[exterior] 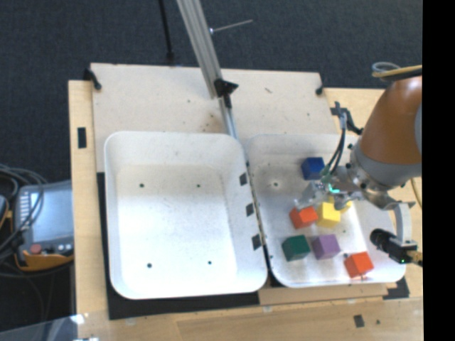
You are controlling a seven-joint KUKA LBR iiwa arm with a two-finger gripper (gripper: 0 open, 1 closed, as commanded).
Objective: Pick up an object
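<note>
Orange block (358, 263), purple block (326, 246), green block (296, 247) crowd the tool (328, 196).

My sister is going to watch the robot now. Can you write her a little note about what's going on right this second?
Gripper: down in the right white bin, among the blocks; can't tell if it's open or shut.
Blocks, all in the right bin: blue cube, yellow cube, orange-red cube, green cube, purple cube, another orange-red cube.
Done: nothing visibly lifted.
Left: grab one block and raise it.
</note>
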